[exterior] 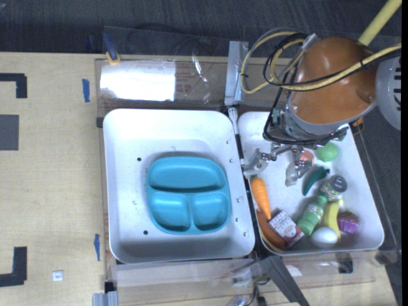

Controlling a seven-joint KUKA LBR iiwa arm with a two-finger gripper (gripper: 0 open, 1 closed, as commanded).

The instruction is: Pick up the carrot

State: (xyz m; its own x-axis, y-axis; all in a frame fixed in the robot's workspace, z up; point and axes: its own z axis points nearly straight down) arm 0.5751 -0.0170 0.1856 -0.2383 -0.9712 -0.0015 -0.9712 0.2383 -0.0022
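Observation:
The orange carrot (pixel 260 195) lies against the left wall of the right bin (pixel 373 199), its tip pointing toward the bin's front. My gripper (pixel 277 165) hangs over the back half of that bin, just behind and slightly right of the carrot. Its two metal fingers (pixel 258 163) stand apart, open, with nothing between them. The orange band (pixel 331 75) of the arm hides the bin's back right part.
The right bin also holds a green ball (pixel 328 152), a dark teal vegetable (pixel 314 179), a green bottle (pixel 312 213), a banana (pixel 332 213), a white egg (pixel 325 236), a purple item (pixel 348 222) and a red packet (pixel 285 225). A blue sectioned tray (pixel 188 193) sits in the left bin (pixel 121 139).

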